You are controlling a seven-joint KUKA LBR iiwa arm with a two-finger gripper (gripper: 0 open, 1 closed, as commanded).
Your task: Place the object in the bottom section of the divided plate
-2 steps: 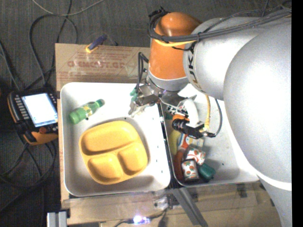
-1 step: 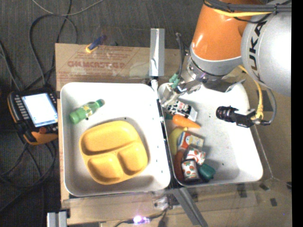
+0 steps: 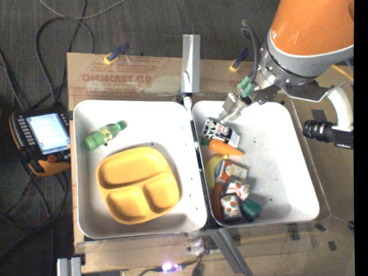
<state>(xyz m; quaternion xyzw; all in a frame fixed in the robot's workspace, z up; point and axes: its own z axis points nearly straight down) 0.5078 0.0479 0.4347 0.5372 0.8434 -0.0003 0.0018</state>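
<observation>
- You see the gripper (image 3: 225, 115) low over the right bin (image 3: 287, 171), near its top left corner; you cannot tell how its jaws stand.
- Just below the jaws lies a black-and-white object (image 3: 218, 131), close to them, though contact is unclear.
- Further below the jaws you find a carrot (image 3: 225, 148), then small cartons (image 3: 233, 184) in a pile.
- The yellow divided plate (image 3: 138, 184) sits well left of the jaws in the left bin (image 3: 86, 211), with a green bottle (image 3: 104, 134) above it.
</observation>
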